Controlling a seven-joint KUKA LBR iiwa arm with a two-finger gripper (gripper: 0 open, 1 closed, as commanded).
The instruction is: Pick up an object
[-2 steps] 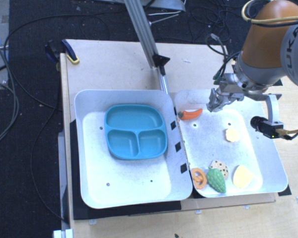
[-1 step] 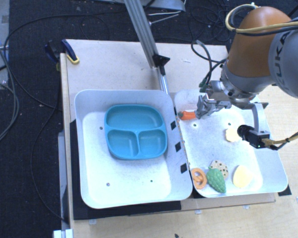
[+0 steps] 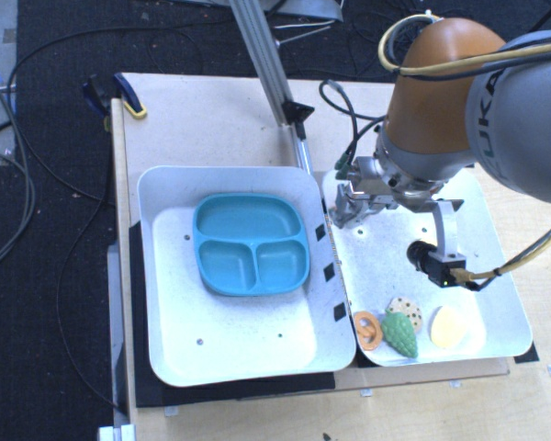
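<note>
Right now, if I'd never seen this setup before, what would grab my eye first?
Probably the bright blue divided tray sitting alone in the left bin. Next, the big grey arm with its orange band looming over the right bin, where a few small toy foods cluster at the near edge.

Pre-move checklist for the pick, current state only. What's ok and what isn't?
1. Targets present: ok. Orange ring, green toy, speckled round piece and pale yellow disc lie along the near edge of the right bin.
2. Gripper over a target: not ok. It sits at the bin's far left corner, away from the cluster.
3. Object held: not ok. Nothing visible at the gripper.
4. Finger state: cannot tell.
5. Target separation: not ok. Ring, green toy and speckled piece crowd each other; the yellow disc sits slightly apart.
6. Left bin: ok. It holds a blue divided tray, away from the arm.
</note>
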